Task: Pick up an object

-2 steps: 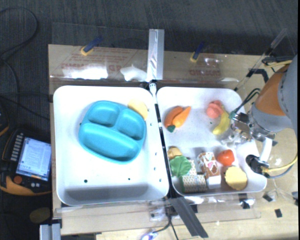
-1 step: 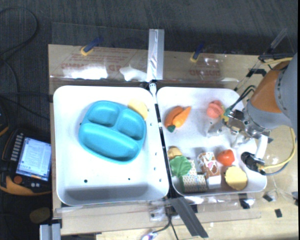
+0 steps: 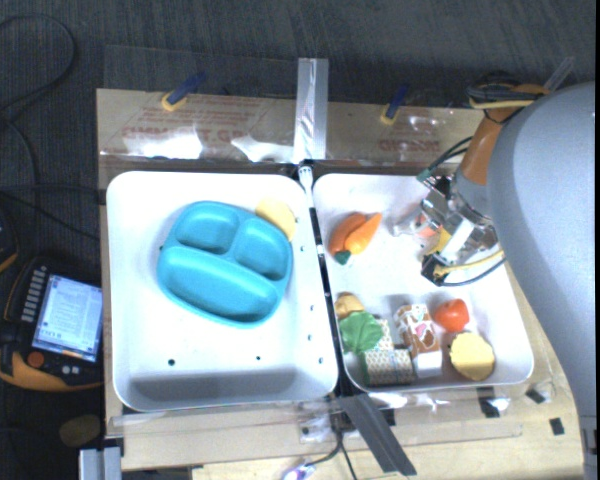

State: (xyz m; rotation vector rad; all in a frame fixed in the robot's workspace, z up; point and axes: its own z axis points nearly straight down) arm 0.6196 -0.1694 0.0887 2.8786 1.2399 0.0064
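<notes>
Operator: Where are the objects, and what is the gripper's state?

Technician: You will find the carrot [image 3: 354, 232], tomato [image 3: 451, 314], lemon [image 3: 471, 356] and small boxes [image 3: 418, 329] in the right bin [image 3: 401, 196]. The gripper [image 3: 450, 236] sits over that bin's right side; whether it is open or closed, you cannot tell. The blue tray [image 3: 225, 259] lies in the left bin [image 3: 140, 298].

Operator: Any readable labels?

Technician: The box print is too small to read.

Faint red print on cardboard [image 3: 210, 128], seemingly unreadable.
</notes>
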